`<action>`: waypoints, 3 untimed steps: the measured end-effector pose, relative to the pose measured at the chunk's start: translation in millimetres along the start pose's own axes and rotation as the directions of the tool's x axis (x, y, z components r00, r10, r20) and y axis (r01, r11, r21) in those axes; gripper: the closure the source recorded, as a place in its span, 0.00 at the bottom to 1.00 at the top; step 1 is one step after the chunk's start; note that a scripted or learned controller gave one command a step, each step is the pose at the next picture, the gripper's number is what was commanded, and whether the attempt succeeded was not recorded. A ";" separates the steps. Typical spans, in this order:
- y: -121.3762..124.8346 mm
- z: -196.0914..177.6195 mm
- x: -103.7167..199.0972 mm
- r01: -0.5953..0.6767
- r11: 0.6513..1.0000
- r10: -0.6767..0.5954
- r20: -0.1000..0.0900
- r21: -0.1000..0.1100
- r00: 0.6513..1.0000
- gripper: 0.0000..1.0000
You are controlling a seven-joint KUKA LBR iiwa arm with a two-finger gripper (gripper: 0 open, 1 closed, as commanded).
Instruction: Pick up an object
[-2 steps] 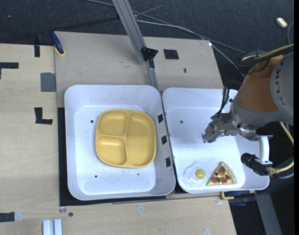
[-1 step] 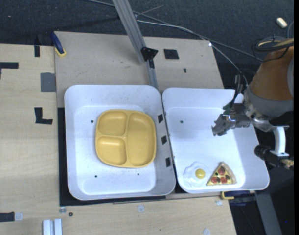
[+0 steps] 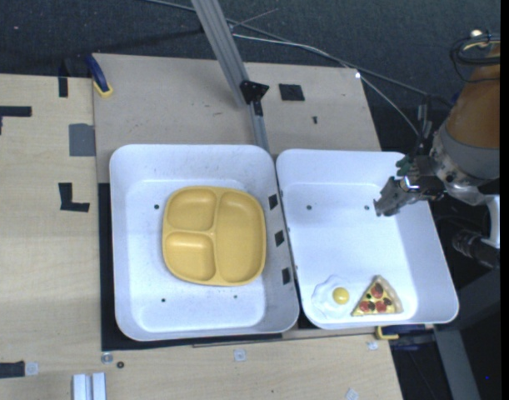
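Yellow plate (image 3: 213, 235) sat in left bin (image 3: 129, 223); fried egg (image 3: 333, 294) touching pizza slice (image 3: 379, 297) in right bin (image 3: 346, 215). End effector (image 3: 389, 202) hovered there, grip state unclear.

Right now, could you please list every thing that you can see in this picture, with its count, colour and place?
bins: 2, white, side by side on the bench.
divided plate: 1, yellow, three compartments, in the middle of the left bin.
toy fried egg: 1, white with yellow yolk, near front edge of the right bin.
toy pizza slice: 1, yellow crust with red topping, right of the egg, same bin.
bench: 1, light wood with dark tape marks.
metal pole: 1, grey, slanting down to between the bins.
arm: 1, grey with orange band, at the right.
end effector: 1, dark, above the right bin's upper right part.
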State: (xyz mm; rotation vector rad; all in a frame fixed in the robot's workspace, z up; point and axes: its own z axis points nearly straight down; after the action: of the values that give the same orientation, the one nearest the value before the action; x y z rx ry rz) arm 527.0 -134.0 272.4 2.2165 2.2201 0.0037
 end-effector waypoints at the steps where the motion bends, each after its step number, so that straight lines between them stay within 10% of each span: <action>1: 14.3 18.6 53.4 0.004 1.000 -0.004 -0.003 0.008 1.000 1.00; 3: 43.1 50.2 156.5 0.005 1.000 -0.005 -0.002 0.007 1.000 1.00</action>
State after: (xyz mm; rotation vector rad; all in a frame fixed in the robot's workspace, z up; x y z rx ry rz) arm 570.1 22.5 222.2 2.2160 2.2296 -0.0029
